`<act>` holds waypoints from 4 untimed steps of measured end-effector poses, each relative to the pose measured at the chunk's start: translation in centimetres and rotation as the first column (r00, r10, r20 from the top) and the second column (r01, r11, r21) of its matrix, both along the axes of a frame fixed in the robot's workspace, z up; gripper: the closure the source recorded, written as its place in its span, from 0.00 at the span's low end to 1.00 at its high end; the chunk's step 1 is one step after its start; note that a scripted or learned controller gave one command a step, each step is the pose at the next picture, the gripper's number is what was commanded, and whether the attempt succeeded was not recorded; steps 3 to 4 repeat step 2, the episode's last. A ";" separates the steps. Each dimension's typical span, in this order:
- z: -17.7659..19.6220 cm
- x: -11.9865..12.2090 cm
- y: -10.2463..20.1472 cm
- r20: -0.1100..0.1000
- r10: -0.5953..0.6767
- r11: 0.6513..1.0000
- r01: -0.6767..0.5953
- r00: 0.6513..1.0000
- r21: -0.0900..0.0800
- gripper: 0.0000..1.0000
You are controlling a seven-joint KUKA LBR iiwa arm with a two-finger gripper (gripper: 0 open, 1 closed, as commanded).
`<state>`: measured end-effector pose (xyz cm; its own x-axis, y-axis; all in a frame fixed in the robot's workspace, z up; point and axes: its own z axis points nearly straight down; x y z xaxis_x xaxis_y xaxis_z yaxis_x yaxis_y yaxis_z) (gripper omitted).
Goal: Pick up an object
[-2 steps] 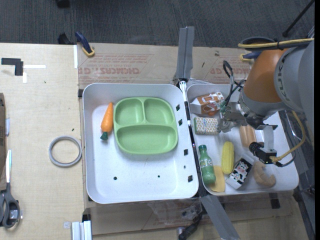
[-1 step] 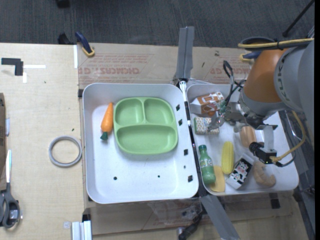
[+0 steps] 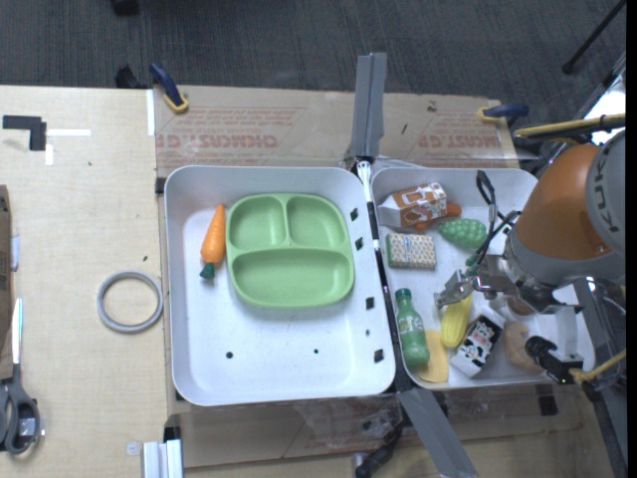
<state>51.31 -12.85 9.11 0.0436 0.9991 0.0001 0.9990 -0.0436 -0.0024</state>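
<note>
My gripper (image 3: 456,289) hangs low in the right bin (image 3: 518,179), its tip right over the upper end of a yellow corn cob (image 3: 455,320). A green bottle (image 3: 409,329) lies just to its left. To its right a small black-and-white carton (image 3: 478,345) rests near the bin's front. Further back lie a tan waffle block (image 3: 411,250), an orange-and-white carton (image 3: 419,206) and a bumpy green toy (image 3: 462,232). A yellow piece (image 3: 434,369) pokes out below the bottle. The orange-banded arm (image 3: 567,207) covers the bin's right side.
In the left bin (image 3: 189,297) sit a green divided plate (image 3: 290,249) and an orange carrot (image 3: 212,239) beside it. A grey tape ring (image 3: 130,300) and scissors (image 3: 18,406) lie on the bench at left. A metal post (image 3: 368,103) rises between the bins.
</note>
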 end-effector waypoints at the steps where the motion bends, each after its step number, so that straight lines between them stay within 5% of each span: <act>1: 0.9 0.1 -0.1 0.002 -0.003 1.000 0.003 1.000 0.000 1.00; 2: 10.0 4.5 7.6 0.000 0.023 1.000 -0.023 1.000 -0.001 1.00; 4: 10.0 4.5 7.6 0.000 0.023 1.000 -0.023 1.000 -0.001 1.00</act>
